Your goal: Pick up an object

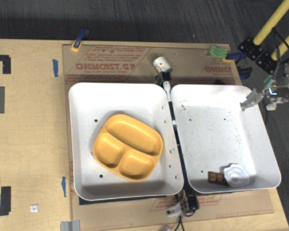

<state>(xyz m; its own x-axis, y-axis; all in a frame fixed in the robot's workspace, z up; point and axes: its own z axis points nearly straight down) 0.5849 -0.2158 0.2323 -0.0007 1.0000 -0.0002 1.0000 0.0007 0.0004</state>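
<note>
- Two shallow white bins sit side by side on a brown board on a pale wooden bench, seen from above at a slant.
- The left bin [82, 105] holds a yellow tray [128, 146] with three compartments, lying near the bin's middle and turned at an angle.
- The right bin [216, 129] holds two small things in its near right corner: a white cap [235, 174] and a brown block [215, 178] just beside it on the left, close or touching.
- The gripper [253, 99] shows at the far right rim of the right bin, well apart from the cap, block and tray; nothing is seen in it.
- It is too small and blurred to tell how wide it stands.
- A yellow pole [274, 16] slants across the upper right corner.
- Blue [80, 38] and green [217, 52] clamps grip the board's far edge.
</note>
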